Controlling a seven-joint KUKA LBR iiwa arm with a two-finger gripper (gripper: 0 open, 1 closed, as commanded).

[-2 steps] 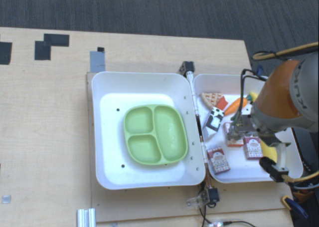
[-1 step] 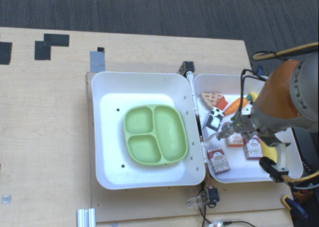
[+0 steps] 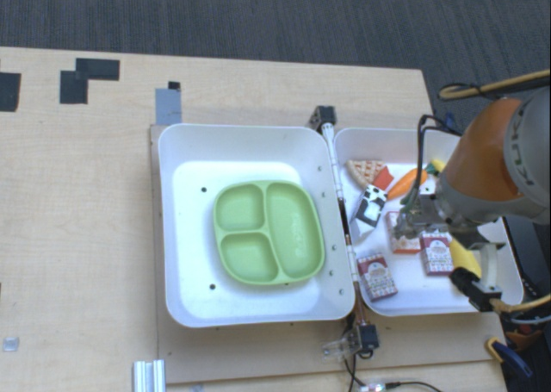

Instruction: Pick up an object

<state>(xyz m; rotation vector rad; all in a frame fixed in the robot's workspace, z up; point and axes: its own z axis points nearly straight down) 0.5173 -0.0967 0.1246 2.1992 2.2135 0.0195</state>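
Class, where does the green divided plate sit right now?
The green divided plate lies in the left bin, roughly centred, across the divider from the right bin holding small items.

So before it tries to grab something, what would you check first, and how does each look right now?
1. Things to grab lie in the right bin: ok.
2. Gripper is over that bin: ok.
3. Fingers open: cannot tell.
4. A target sits under it, a small carton: ok.
5. Neighbours are clear of the target: not ok, another carton is close by.
6. Green plate is out of the way in the left bin: ok.
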